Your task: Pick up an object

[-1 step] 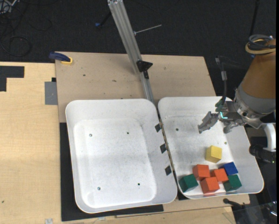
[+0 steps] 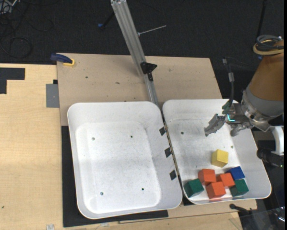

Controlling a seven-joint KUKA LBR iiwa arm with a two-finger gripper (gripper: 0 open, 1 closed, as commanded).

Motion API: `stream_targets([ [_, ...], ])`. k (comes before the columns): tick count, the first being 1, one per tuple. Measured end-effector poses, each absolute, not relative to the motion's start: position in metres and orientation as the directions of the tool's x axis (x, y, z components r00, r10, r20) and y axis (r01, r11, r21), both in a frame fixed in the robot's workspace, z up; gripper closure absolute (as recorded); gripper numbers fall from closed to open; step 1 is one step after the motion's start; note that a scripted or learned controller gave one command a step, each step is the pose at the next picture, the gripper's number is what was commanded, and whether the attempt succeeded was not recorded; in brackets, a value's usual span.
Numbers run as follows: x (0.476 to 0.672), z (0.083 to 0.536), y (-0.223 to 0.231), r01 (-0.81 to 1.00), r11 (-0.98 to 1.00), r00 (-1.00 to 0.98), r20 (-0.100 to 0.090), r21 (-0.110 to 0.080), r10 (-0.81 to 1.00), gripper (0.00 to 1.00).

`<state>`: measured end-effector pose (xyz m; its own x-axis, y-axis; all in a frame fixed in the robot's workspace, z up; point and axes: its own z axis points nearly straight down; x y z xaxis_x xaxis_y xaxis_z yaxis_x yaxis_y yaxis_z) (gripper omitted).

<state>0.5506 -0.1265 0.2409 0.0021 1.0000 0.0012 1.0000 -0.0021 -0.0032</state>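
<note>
Pincer (image 2: 223, 125), dark metal with two fingers, hangs over the upper part of the right bin (image 2: 191, 116), fingers spread apart, nothing between them. Behind it the arm (image 2: 267, 87), grey with a smooth orange band, is partly cut off at the right edge. Just below the pincer sits a yellow block (image 2: 220, 157), apart from the rest. Nearer the bin's front corner, a tight cluster of small cubes: orange block (image 2: 208, 175), second orange block (image 2: 226, 179), third orange block (image 2: 216, 189), blue block (image 2: 237, 172), green block (image 2: 194, 187), second green block (image 2: 239, 189); several touch, exact contact hard to tell. Left bin (image 2: 117, 157) is shallow white plastic, speckled. Both bins rest on a pale wooden desk (image 2: 23, 143). A ribbed metal rail (image 2: 131, 35) slants up behind the bins.
</note>
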Motion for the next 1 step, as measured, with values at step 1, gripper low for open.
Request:
stream_targets([
  [1,0.5519,0.1968,-0.1238,1.000,-0.001,0.001,0.002,-0.008,1.000,0.00],
])
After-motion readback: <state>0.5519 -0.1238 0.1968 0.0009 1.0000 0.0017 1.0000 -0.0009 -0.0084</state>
